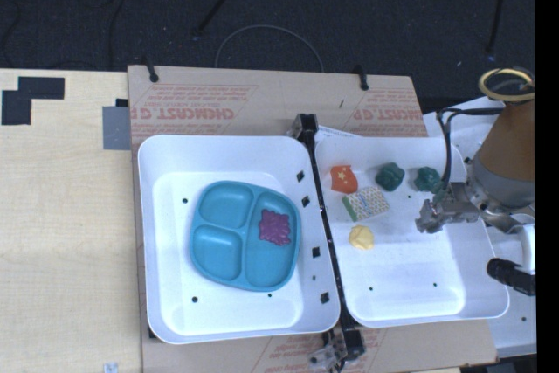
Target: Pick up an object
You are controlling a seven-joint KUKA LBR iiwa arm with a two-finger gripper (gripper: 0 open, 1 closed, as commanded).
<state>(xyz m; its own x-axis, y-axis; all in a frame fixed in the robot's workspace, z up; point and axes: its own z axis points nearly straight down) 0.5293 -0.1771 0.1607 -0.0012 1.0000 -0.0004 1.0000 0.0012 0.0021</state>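
1. On the left, the left bin holds a blue divided plate with a purple lumpy piece lying in its right-hand compartment. None of this is near the arm.
2. Across the black divider, the right bin carries the likely candidates for picking, grouped in its upper half: an orange-red toy, a pale patterned packet just below it, a small yellow piece below that, then two dark green pieces, one near the middle and one further right.
3. The gripper hangs low over the right part of this bin, just below and beside the right-hand green piece, with nothing visibly between its fingers. Whether it is spread or closed cannot be told from this angle.
4. Judged from this, the task is at the approach stage: no object is lifted yet.
5. The next move calls for settling on one target, probably the nearest green piece, centring the gripper over it, then descending squarely so it does not push the piece against the bin wall.
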